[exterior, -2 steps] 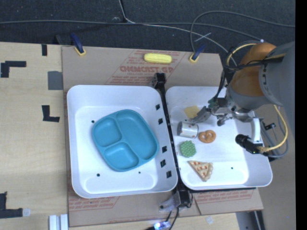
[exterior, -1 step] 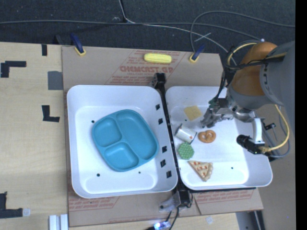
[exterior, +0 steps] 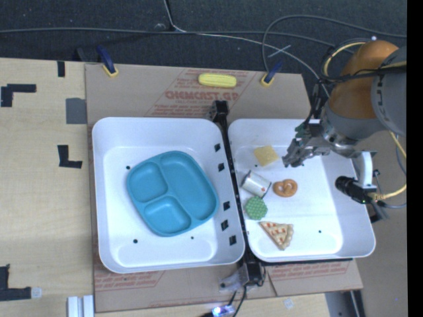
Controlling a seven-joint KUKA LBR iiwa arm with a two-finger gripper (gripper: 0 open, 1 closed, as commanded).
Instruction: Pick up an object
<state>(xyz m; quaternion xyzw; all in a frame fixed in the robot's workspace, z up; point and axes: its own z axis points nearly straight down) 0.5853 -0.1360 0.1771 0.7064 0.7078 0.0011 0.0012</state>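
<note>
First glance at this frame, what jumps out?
The blue tray in the left bin grabs the eye first. Next is the gripper hovering over the right bin, near a pretzel, yellow cracker, green disc and pizza slice. A yellow banana lies on the cardboard behind the bins.

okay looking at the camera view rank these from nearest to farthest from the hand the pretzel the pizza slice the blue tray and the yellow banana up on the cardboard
From the hand:
1. Pretzel, just below it in the right bin.
2. Pizza slice, further down, near that bin's front edge.
3. Yellow banana, up on the cardboard behind the bins.
4. Blue tray, across in the left bin.
</note>
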